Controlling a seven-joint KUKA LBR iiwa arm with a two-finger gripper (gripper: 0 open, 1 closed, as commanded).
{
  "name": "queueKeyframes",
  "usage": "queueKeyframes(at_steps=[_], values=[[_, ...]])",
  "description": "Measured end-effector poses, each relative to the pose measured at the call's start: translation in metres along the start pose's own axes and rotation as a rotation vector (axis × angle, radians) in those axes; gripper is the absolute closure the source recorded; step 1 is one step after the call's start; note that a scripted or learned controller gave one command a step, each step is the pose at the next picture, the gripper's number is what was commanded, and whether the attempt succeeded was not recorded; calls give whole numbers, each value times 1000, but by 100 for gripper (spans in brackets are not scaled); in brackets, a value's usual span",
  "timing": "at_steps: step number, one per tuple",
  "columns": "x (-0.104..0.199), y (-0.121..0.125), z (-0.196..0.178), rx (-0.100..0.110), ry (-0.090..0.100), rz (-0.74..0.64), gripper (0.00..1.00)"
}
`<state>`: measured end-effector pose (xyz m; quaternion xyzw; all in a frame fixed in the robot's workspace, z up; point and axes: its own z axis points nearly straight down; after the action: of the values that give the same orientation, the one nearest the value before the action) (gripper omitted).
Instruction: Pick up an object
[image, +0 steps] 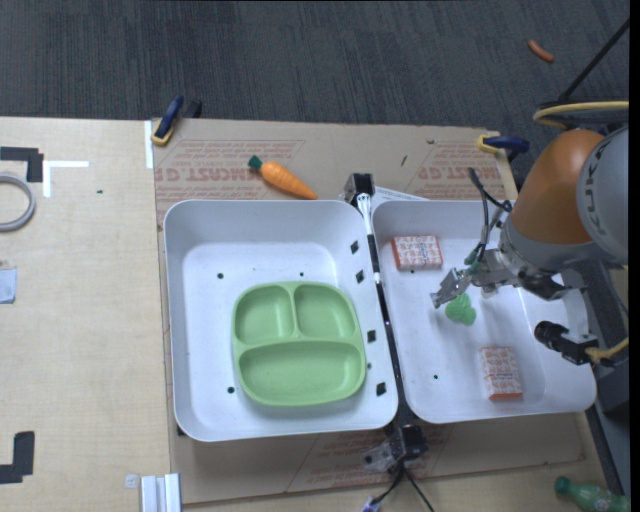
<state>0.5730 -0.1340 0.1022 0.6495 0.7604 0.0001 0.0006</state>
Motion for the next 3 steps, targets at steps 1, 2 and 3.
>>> queueKeyframes(at_steps=[1, 2, 3], values=[[0, 0, -10, 0, 0, 2, 100], [0, 0, -10, 0, 0, 1, 0], [28, -2, 10, 0, 1, -286, 0]])
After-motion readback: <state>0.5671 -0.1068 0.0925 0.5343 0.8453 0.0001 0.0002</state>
